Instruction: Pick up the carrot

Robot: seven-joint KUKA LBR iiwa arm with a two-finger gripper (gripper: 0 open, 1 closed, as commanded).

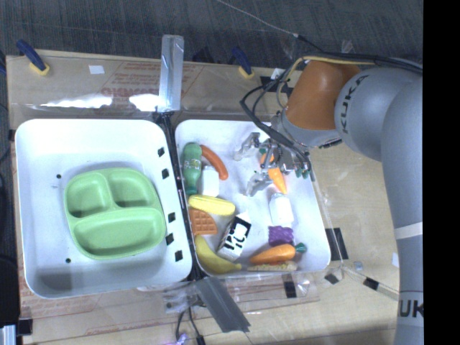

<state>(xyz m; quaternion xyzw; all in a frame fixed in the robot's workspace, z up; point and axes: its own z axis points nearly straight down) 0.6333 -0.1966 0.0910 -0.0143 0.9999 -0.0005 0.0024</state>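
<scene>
Orange tapered plastic carrot [273, 253] lies well below the pincer [267, 165], long axis sideways; pincer's fingers apart, an orange piece between them.

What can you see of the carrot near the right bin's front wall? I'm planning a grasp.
The carrot is orange with a green leafy tip pointing right and looks like smooth plastic. It lies flat, roughly parallel to the right bin's front wall, just below a purple item and beside the banana's end.
</scene>
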